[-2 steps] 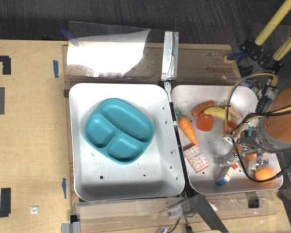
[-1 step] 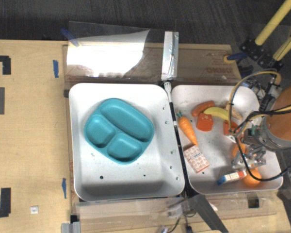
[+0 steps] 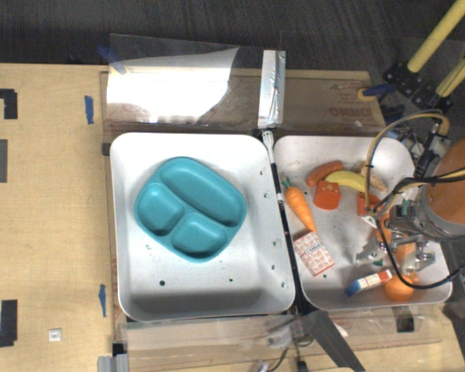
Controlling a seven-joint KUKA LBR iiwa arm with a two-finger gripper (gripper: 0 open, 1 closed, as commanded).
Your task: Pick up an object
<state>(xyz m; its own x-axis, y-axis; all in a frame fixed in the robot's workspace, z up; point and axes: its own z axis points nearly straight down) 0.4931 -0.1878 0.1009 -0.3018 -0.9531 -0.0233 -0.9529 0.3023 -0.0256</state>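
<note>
We see the arm [image 3: 453, 196] reaching into the right bin [image 3: 294, 149], its hand [image 3: 399, 254] low among the clutter near the front right corner.

On the worktop [image 3: 43, 208] the left bin [image 3: 132, 285] carries a teal divided plate [image 3: 190, 208], lying near its middle. The right bin holds the smaller things: a yellow banana [image 3: 349, 181] at the back with a red piece [image 3: 326, 195] just beside it, a carrot [image 3: 299, 206] along the left wall, a patterned packet [image 3: 313, 253] in front of the carrot, and a blue-capped tube [image 3: 366, 283] at the front, touching an orange ball [image 3: 399, 288]. The hand hangs just above that ball, but cables and glare muddle it, so we cannot tell whether it is apart or together, nor whether it grips anything.
</note>
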